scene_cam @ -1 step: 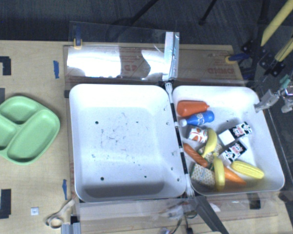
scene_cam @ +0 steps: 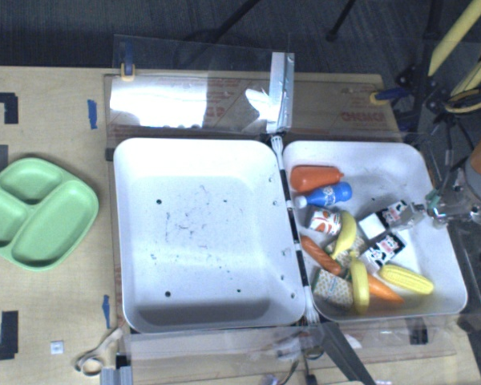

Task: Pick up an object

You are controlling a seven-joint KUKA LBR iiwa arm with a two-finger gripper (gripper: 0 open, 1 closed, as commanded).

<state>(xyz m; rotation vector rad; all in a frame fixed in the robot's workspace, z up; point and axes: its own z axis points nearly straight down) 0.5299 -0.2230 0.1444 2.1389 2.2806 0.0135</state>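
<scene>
Down at the near edge of the right bin [scene_cam: 442, 255] lie toy foods in a heap: a yellow corn cob [scene_cam: 406, 279], an orange carrot [scene_cam: 378, 289] and a banana [scene_cam: 346, 235]. Just behind them sit small black and white boxes [scene_cam: 381, 243], then a blue bottle [scene_cam: 329, 194] and an orange toy [scene_cam: 314, 176] at the far side. By that bin's right rim hangs the gripper [scene_cam: 439, 208]; I cannot tell how it is set. I think the corn is the best pick, since it lies on top. Come straight down over its middle
</scene>
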